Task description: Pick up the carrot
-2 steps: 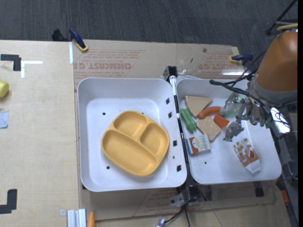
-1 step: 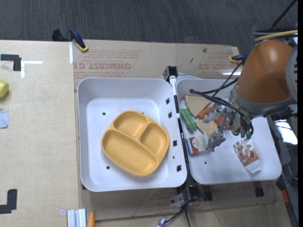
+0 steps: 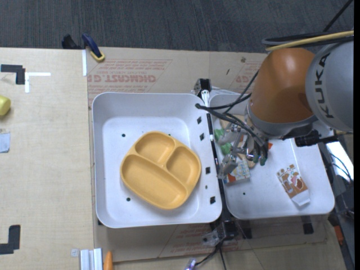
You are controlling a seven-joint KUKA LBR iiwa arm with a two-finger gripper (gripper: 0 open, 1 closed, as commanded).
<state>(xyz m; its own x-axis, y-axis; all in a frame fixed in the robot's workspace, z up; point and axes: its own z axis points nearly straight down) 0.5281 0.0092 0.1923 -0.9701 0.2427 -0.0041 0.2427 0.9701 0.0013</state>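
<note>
Looming closest, the grey arm [image 3: 332, 77] with its orange band reaches down over the right bin [image 3: 315, 204]. Its gripper [image 3: 247, 148] hangs among clutter at that bin's left side; whether it grips anything, or where the carrot lies, cannot be told.

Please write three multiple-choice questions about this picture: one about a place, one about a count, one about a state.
1. Where is the yellow plate?
A. in the left bin
B. in the right bin
C. on the cardboard

2. How many compartments has the plate?
A. two
B. three
C. five

3. How does the small printed packet lie?
A. on the plate
B. under the arm
C. alone on the right bin's floor

Answers:
1. A, the left bin walls surround it.
2. B, ridges divide it in three.
3. C, it lies apart from the arm.
</note>
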